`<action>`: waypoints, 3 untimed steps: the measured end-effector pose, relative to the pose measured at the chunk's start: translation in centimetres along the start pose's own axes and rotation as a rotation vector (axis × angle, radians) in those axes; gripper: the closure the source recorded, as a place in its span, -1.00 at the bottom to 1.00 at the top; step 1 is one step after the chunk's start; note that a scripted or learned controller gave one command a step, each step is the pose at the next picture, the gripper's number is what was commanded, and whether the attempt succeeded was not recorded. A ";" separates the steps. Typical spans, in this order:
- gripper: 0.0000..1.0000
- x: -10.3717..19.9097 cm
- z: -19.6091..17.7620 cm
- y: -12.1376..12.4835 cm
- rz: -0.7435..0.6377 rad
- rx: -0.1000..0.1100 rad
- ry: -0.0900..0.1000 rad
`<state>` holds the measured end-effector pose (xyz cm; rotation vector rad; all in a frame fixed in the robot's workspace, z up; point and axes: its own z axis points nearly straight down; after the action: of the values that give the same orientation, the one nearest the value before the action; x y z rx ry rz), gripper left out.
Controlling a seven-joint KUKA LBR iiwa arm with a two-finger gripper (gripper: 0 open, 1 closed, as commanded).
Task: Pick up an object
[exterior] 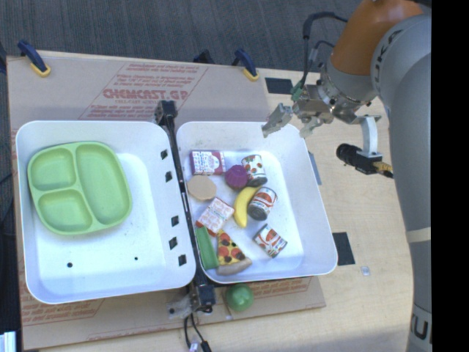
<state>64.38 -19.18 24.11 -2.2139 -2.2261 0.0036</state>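
Observation:
My gripper (292,119) hangs over the far right rim of the right bin (311,204), its two fingers spread open with nothing between them. Below and left of it the bin holds toy food: a purple carton (207,162), a purple grape-like piece (237,176), a small can (253,168), a round tan cookie (201,188), a banana (242,206), a second can (261,202), a third can lying down (270,241), a pink-and-white packet (215,215), a pizza slice (230,252) and a green cucumber (207,248).
The left bin (146,262) holds a green divided plate (79,188). A green ball-like toy (238,297) lies outside the bins at the front. Black clips run along the seam between the bins (174,189). Blue clamps (246,63) hold the cardboard at the back.

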 end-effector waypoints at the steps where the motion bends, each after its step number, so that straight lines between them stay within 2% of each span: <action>1: -1.00 0.0 0.0 0.0 0.000 0.000 0.000; 3: -1.00 0.0 0.0 0.0 0.000 0.000 0.000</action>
<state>64.38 -19.18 24.11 -2.2139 -2.2262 0.0035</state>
